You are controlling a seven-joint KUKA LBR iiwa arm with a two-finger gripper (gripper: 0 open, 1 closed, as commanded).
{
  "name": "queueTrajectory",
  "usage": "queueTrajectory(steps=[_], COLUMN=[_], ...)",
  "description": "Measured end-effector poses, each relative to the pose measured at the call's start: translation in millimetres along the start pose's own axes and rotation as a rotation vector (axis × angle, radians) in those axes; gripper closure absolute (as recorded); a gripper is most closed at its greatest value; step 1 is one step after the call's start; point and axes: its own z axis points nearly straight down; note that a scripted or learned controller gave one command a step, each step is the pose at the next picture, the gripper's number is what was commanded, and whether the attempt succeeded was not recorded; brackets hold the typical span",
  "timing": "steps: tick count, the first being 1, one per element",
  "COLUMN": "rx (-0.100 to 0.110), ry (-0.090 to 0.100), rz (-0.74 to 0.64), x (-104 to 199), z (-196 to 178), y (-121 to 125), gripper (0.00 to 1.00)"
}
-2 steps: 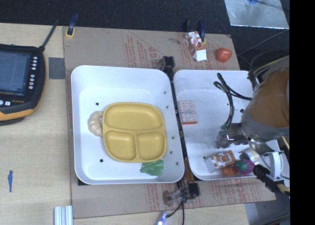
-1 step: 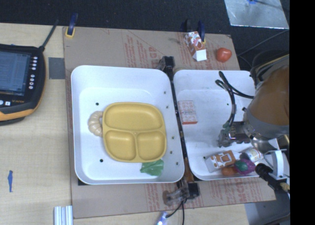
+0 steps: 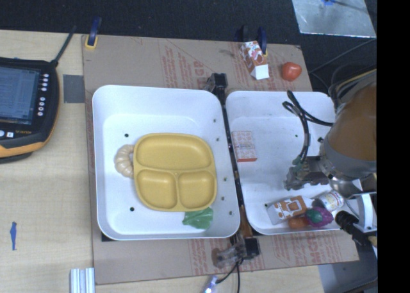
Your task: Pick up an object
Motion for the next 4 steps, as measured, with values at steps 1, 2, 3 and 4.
queueTrajectory(steps=[1, 2, 3, 4], rx=[-0.006, -0.003, -0.001, 0.001], ry=[0.003, 0.002, 0.002, 0.002], rz=[0.016, 0.011, 0.007, 0.002], x=[59, 58, 58, 57], z=[-49, -59, -69, -79], y=[79, 78, 78, 78], gripper=[1.0, 1.0, 1.0, 1.0])
